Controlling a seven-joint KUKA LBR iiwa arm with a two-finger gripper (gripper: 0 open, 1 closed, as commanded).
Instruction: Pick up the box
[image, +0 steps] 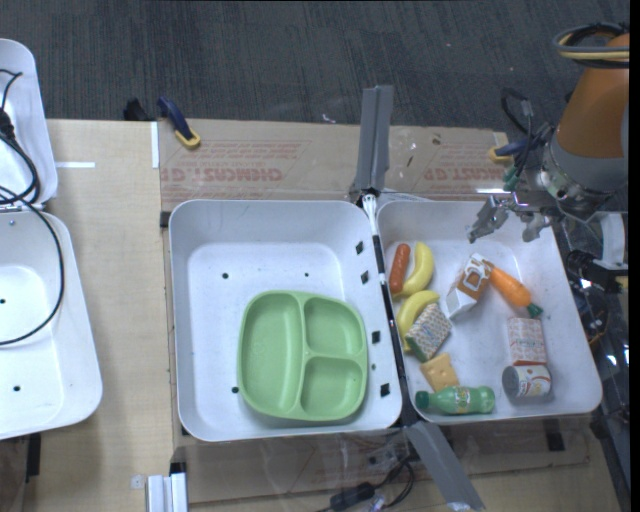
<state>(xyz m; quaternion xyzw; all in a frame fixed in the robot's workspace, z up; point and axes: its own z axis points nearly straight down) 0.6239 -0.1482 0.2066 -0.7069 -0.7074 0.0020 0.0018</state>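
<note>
Gripper (510, 218) hovers over right bin's (570, 400) far rim, fingers spread, nothing between them. Small carton box (470, 288) lies mid-bin, touching the carrot (511, 288); bananas (420, 290) to its left, can (527, 355) nearer the front. Bare floor beyond the box. Left bin (200, 300) holds a green divided plate (303, 354).
</note>
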